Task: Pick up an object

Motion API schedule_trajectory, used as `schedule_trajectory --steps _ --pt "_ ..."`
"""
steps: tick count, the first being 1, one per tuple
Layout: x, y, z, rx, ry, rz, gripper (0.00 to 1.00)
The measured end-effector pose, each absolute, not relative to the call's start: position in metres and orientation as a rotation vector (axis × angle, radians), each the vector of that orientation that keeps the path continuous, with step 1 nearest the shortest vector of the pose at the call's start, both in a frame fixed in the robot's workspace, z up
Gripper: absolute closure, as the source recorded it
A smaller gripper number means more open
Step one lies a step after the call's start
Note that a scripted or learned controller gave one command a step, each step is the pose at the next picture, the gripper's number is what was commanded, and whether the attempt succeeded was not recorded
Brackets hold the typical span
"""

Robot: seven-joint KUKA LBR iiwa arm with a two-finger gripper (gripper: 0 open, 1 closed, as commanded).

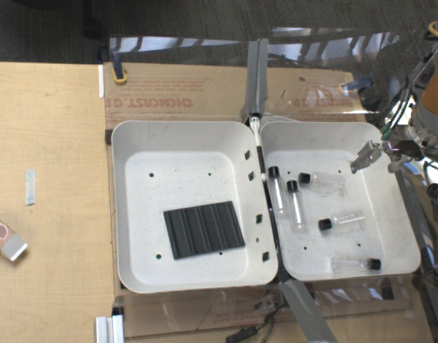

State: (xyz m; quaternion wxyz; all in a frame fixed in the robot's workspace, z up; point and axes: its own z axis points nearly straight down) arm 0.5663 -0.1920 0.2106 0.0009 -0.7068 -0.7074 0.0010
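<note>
The gripper (376, 156) at three o'clock is half cut off, its state untellable, above clear vials (294, 199) on the table (47, 156)

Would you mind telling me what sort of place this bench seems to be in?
Probably a robotics lab or test cell: two white bins sit on cardboard, clear capped vials lie in the right one, a black ribbed pad in the left, and the arm's tool reaches in.

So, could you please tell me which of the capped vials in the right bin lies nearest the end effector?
The vial at the bin's far side, its black cap pointing left, lies nearest the end effector. The other vials lie further toward the divider or the near rim.
</note>
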Motion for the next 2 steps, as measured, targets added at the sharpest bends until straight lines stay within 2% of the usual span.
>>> schedule_trajectory --steps 1,2 --pt "0.591 -0.153 0.131 -2.103 -2.331 0.003 0.0" --pt "0.55 -0.162 0.091 -2.059 -2.371 0.002 0.0"
